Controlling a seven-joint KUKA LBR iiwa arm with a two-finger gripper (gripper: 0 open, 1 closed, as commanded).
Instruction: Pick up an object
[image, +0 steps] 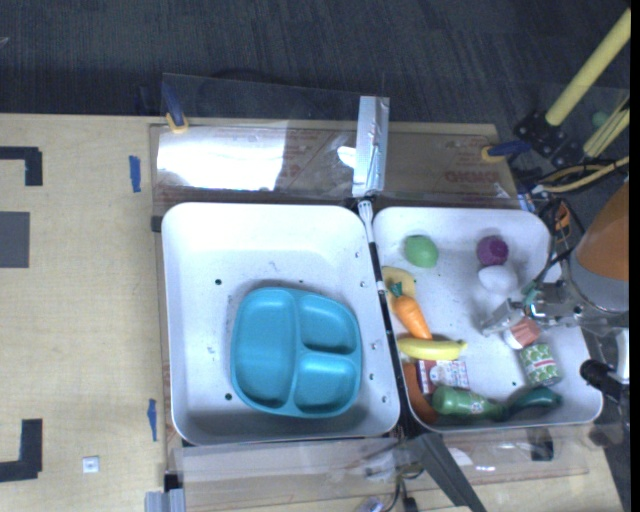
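- Inspecting the right bin (540, 232), I find all the loose items gathered there, which suits a pick from a single source: a green ball (421, 250) and a purple ball (492, 248) near its far wall, a carrot (411, 315) and a banana (431, 348) along its left wall, and a green bottle (466, 403) against its near wall.
- I judge the left bin (200, 240) to be the receiving side; it carries just a blue divided tray (296, 350), lying flat in its middle.
- A small can (538, 362) lies toward the right bin's right wall, just beside the hand (510, 318).
- My arm (605, 255) reaches in over the right bin's right wall, wrist low, the hand down among the items near the middle-right.
- Whether the hand is spread or pinching anything, I cannot tell; the metal parts blur together.
- I see no item lifted; the pick is not yet accomplished, in my judgement.
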